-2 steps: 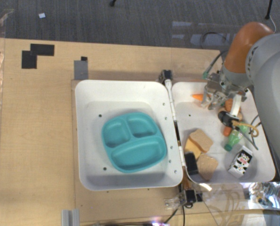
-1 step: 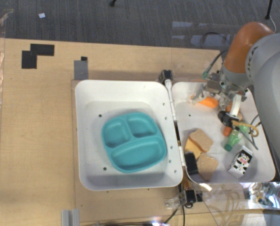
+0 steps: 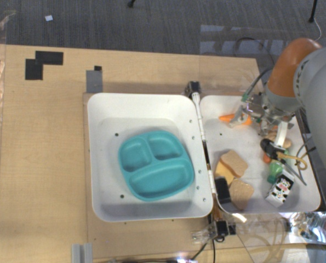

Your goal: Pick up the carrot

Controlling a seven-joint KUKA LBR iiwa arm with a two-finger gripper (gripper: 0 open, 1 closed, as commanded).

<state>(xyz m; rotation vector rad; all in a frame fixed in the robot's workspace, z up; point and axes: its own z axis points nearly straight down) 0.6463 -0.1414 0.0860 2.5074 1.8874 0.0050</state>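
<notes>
The carrot is a small orange piece lying on the floor of the right bin, near its far left corner. My gripper is low over the bin just to the right of the carrot, right at its right end. The carrot's right end is partly hidden by the gripper's metal parts, so contact cannot be made out.
The right bin also holds two bread slices, a black block, a green item and a small cow-print carton. A teal divided plate lies in the left bin.
</notes>
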